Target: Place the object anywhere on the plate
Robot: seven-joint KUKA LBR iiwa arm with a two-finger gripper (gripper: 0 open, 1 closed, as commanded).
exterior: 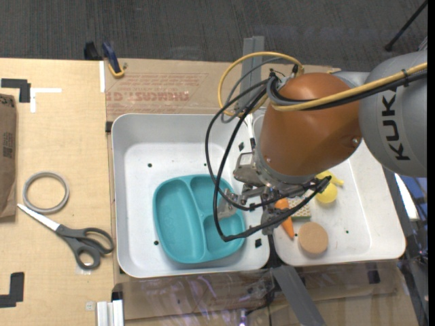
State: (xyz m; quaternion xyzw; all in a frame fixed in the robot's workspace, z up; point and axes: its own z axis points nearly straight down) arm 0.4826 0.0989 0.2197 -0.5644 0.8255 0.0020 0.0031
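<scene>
Objects that could go on the plate lie in the right bin [380, 246]: a small orange carrot-like piece [289, 227], a tan round disc [313, 238] just beside it, a yellow toy [327, 189] partly hidden by the arm, and a speckled flat piece [302, 210] between the yellow toy and the carrot piece. Which of these the task means cannot be told. A teal divided plate [183, 219] sits in the left bin [129, 182], toward its front, with nothing lying on its compartments. The arm [309, 131] hangs over the seam between the two bins, its orange band covering most of what is below it. The end effector [262, 206] is low at that seam, near the plate's right edge and just beside the carrot piece, wrapped in black cables; whether it is released or clenched cannot be told. On the table to the left lie scissors [75, 236] and a roll of tape [46, 191], well apart from the bins.
</scene>
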